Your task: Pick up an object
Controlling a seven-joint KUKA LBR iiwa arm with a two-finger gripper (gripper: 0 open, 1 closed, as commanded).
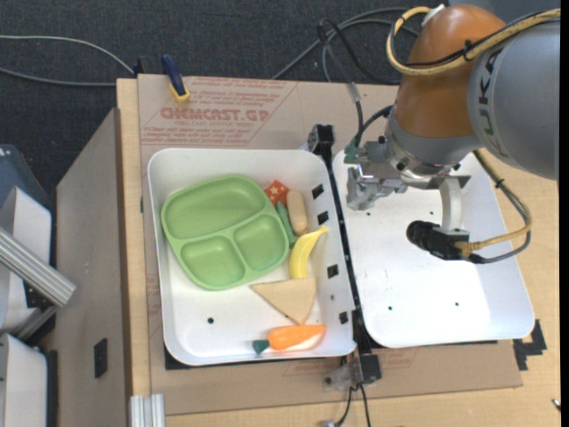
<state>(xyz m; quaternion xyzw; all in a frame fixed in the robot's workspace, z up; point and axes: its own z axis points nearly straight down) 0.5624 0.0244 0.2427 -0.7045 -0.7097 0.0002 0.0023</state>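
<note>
The left bin [173,323] holds a green divided plate [222,229], a yellow banana [304,252], a tan bread wedge [289,298], an orange carrot [293,337], a small tan sausage-shaped piece [297,209] and a red piece [277,190]. My gripper [366,191] hangs over the left part of the right bin [462,314], just right of the divider between the bins. It is well apart from every object in the left bin. Nothing shows between its fingers.
A black part [437,238] with a yellow cable hangs from the arm over the right bin. Black clips [320,138] sit along the divider. A cardboard sheet [218,109] lies under both bins, with a blue and yellow clamp [175,78] at its far left.
</note>
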